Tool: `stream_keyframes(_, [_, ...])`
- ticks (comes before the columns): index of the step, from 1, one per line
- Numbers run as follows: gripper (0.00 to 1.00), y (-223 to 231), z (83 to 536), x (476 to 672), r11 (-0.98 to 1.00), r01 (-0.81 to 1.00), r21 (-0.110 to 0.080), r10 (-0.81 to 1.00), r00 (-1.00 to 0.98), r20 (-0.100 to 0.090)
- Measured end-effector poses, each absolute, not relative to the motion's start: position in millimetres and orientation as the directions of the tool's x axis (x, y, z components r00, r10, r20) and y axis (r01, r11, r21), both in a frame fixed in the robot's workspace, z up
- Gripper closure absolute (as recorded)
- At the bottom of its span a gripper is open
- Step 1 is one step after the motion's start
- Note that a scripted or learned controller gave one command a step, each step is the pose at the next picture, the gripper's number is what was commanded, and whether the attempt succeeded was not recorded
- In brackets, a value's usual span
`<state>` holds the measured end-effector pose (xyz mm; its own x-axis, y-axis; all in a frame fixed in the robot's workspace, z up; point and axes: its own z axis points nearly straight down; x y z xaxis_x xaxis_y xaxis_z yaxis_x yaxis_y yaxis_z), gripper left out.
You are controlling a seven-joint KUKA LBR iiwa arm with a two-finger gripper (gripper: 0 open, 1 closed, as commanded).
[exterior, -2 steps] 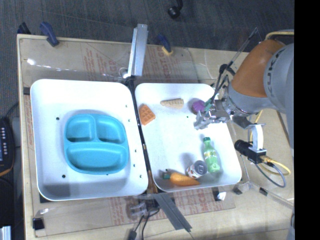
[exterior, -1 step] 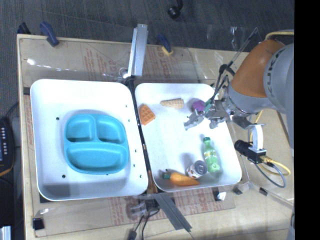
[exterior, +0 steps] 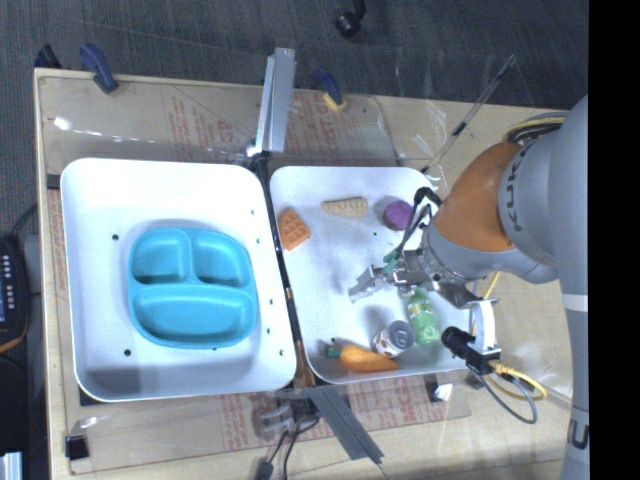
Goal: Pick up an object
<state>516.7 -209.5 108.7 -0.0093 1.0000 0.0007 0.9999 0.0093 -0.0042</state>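
Two shallow white bins sit side by side on the bench. The left bin [exterior: 90, 268] contains a blue divided tray [exterior: 190, 286] lying flat near its centre, with two small compartments at its 12 o'clock side and one long compartment at 6 o'clock. The right bin [exterior: 320, 268] contains several loose items: a waffle piece [exterior: 293, 228] at 10 o'clock, a tan wafer [exterior: 345, 207] at 12 o'clock, a purple object [exterior: 398, 212] at 1 o'clock, a green bottle [exterior: 422, 318] at 4 o'clock, a small can [exterior: 393, 339] just beside the bottle, and a carrot [exterior: 362, 359] at 6 o'clock against the near wall. The gripper [exterior: 368, 282] is positioned over the bin's centre, its fingers spread apart and pointing toward 9 o'clock, with nothing visible between them. The carrot lies well apart from the gripper.
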Motion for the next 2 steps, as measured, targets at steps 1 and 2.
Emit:
stream_keyframes(1, [0.00, -178, 177, 477.3, 0.010, 1.000, -0.002, 1.000, -0.010, 0.000])
stream_keyframes(2, [0.00, -205, 93, 550.9, 0.011, 1.000, -0.005, 1.000, -0.011, 0.001])
